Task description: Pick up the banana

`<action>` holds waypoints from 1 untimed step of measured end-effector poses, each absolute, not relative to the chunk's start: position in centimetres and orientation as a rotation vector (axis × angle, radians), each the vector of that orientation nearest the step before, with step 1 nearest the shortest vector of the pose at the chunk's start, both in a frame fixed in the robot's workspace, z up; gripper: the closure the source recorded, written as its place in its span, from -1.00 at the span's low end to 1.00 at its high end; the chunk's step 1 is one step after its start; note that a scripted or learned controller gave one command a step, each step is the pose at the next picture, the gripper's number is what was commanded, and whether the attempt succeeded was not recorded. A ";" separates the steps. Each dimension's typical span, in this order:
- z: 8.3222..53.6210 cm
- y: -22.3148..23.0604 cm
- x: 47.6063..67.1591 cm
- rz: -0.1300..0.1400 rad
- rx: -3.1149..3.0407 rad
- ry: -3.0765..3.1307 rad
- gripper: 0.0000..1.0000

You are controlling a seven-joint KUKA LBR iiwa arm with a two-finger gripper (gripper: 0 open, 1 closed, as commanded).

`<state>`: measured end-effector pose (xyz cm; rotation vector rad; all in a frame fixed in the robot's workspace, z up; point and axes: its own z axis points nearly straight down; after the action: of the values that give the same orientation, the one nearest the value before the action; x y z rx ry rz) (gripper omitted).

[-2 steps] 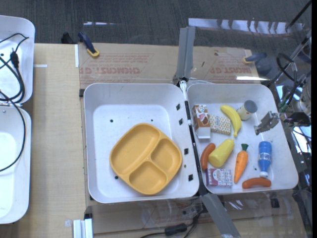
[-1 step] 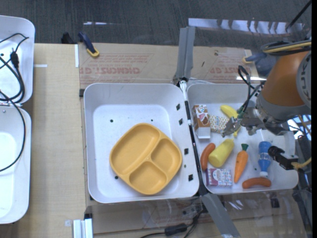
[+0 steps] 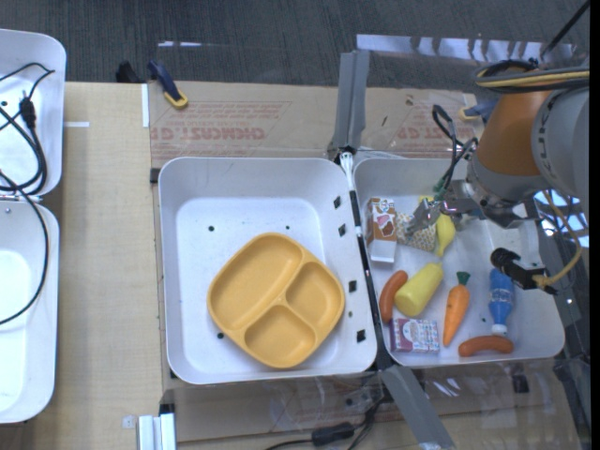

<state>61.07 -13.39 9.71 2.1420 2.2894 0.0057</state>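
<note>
You see the right bin [image 3: 548, 340] under the grey arm [image 3: 553, 139]. The gripper [image 3: 429, 216] hangs at its upper middle; you cannot tell its finger state. The banana [image 3: 444, 233] lies just beside it, long axis running near-vertical in view.

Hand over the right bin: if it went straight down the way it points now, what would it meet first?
Most likely the banana, which lies right at the tip of the hand, beside the crinkled wrapper. Depth is hard to judge from this slanted view, so the wrapper could come first.
</note>
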 end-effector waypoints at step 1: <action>10.9 -13.6 61.3 0.010 2.140 2.278 1.00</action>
<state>61.26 -13.64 10.90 2.1400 2.2783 0.0098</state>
